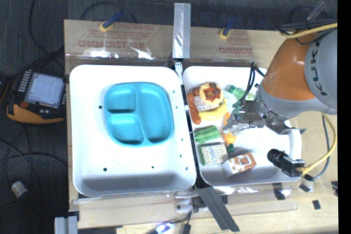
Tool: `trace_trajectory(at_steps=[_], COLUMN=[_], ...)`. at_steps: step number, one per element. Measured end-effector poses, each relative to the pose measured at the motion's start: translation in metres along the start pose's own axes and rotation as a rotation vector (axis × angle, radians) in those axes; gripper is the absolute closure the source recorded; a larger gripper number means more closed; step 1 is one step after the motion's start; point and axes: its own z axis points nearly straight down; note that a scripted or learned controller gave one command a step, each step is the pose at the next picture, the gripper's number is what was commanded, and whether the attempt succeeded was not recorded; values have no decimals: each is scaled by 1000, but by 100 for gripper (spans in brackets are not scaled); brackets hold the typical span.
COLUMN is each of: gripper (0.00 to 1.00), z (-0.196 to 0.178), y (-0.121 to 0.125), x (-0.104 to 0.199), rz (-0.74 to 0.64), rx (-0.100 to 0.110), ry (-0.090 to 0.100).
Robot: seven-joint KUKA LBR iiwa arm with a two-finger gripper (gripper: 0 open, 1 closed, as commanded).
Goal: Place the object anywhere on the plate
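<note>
A blue plate (137, 112) with three compartments lies in the left bin (88, 167), with nothing on it. My gripper (237, 123) hangs low over the middle of the right bin (274, 172), among the toy foods. Just to its left lie a yellow banana (215, 113) and a round pizza-like piece (209, 92). A small orange piece (230, 144) sits right beneath the gripper. I see nothing lifted clear of the bin.
The right bin also holds a green vegetable (205, 133), a green-and-white box (213, 153), an orange-and-white carton (240, 164), a green bottle (235, 91) and a red strip (192, 108) by the dividing wall. The arm covers the bin's right side.
</note>
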Motion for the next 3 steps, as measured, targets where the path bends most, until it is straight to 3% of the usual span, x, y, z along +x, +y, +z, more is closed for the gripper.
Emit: trace_trajectory(at_steps=[1,2,3], gripper=[100,100,100], z=[21,-11,-9], y=[19,65,100], x=[65,149,218], rz=[-114,-111,-180], rx=[2,1,0], ry=[-4,-5,-8])
